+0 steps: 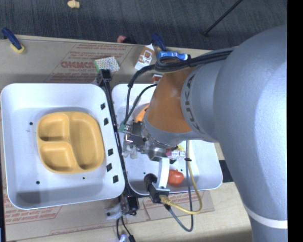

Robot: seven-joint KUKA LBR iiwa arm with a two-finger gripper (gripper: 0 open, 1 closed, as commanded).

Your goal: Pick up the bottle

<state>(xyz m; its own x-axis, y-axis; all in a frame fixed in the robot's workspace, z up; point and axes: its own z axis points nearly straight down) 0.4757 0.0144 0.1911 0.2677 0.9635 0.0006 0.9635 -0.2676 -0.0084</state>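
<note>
Seen from above at a slant, a wooden bench point(50, 54) carries two shallow white bins side by side. The left bin point(20, 135) holds a yellow divided plate point(70, 140) with three compartments, lying flat near the bin's middle. The grey arm point(242, 125) enters from the right of the view and fills much of that side; its orange band point(169, 102) bends downward over the right bin point(209, 173), so the wrist points steeply into that bin near its left wall. The gripper point(134, 145) sits low at the end of the wrist, close to the divider between the bins, but it is blurred and partly hidden by the wrist, so it cannot be told whether it has closed on anything. Nothing can be made out clearly as the bottle; the arm covers most of the right bin. A small red-orange object point(175, 177) lies on the right bin's floor near its front edge, just beside a white part of the wrist. A yellow cable point(184, 205) loops past the bin's front rim. Blue clamps point(12, 39) grip the bench's far edge.
</note>
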